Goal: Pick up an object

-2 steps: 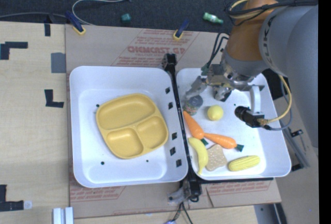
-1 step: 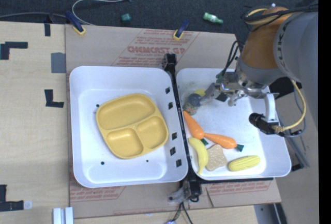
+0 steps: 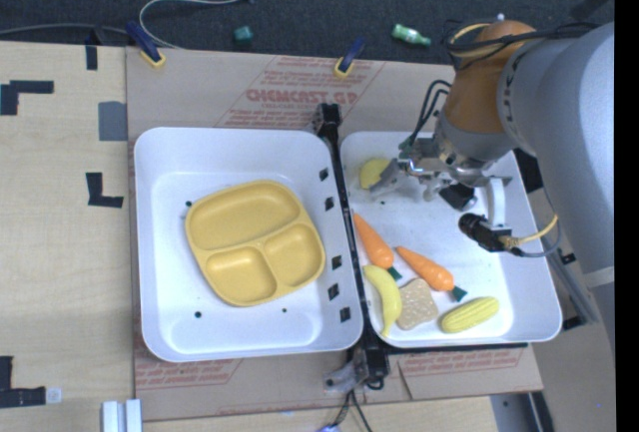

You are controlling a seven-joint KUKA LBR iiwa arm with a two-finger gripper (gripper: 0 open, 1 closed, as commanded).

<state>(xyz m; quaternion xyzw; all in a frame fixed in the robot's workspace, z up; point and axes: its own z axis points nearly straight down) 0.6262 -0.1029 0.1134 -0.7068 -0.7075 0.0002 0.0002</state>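
Reaching in from the right, the arm (image 3: 559,91) hangs low over the right bin (image 3: 529,315), its gripper (image 3: 404,176) just beside a small yellow lemon-like fruit (image 3: 371,173) near the bin's upper left corner. Whether the fingers are spread or pressed together cannot be told; the wrist and its cables cover them. Two carrots (image 3: 371,240) (image 3: 427,267) lie aslant in the middle of the bin, a banana (image 3: 384,295), a slice of bread (image 3: 417,305) and a corn cob (image 3: 469,313) bunched along the near wall. The fruit sits close against the divider between the bins, leaving little room on that side; bare floor lies between the gripper and the carrots. The left bin (image 3: 165,320) bears a yellow divided plate (image 3: 255,240), with bare floor all round it.
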